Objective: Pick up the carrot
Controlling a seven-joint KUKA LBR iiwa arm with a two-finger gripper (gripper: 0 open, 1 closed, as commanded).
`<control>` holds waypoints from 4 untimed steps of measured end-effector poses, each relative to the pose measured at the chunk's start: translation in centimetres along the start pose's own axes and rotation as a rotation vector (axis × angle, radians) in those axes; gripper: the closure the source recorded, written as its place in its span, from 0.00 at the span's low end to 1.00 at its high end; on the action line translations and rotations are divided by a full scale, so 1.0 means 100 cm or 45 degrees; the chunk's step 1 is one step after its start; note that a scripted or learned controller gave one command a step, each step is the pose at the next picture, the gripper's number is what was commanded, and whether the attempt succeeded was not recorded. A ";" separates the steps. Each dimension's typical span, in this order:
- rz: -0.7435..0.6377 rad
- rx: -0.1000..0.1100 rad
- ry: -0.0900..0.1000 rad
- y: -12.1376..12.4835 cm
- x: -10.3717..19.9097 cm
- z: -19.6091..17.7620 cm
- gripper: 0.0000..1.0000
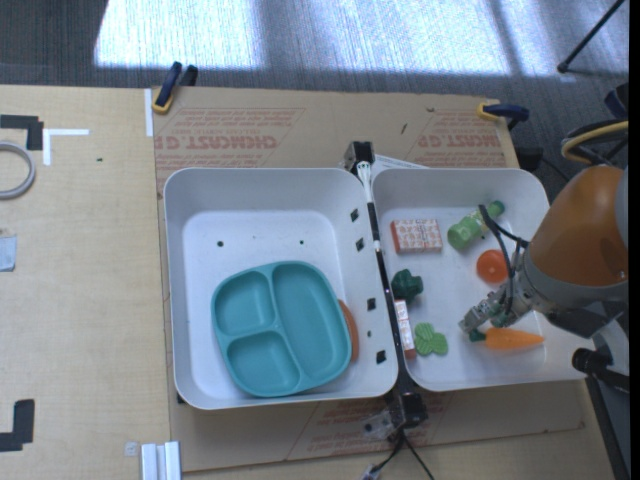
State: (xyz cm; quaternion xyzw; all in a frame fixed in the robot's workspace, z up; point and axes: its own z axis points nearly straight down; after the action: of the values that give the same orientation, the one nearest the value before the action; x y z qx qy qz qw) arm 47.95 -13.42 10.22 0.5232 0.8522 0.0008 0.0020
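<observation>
The orange carrot (pixel 513 340) lies in the right bin (pixel 455 373) near its front right corner, its long axis left to right. My gripper (pixel 483 319) hangs just above and to the left of the carrot's left end, close to it. The grey and orange arm comes in from the right and covers the bin's right wall.
Around the carrot in the right bin lie an orange round fruit (pixel 491 264), a green vegetable (pixel 468 230), a pink block (pixel 416 235), a dark green piece (pixel 407 286), a green leaf shape (pixel 430 340) and a small packet (pixel 403 325). A teal divided plate (pixel 282 327) sits in the left bin (pixel 190 268).
</observation>
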 end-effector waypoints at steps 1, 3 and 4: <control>-0.476 0.002 0.002 -0.016 -0.028 0.010 1.00; -1.326 -0.001 -0.002 0.067 -0.132 -0.094 1.00; -1.459 -0.001 0.003 0.011 -0.104 0.010 1.00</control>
State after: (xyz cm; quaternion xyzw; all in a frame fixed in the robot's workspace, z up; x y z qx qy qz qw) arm 53.62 -22.16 9.27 -0.0221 0.9998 0.0003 0.0014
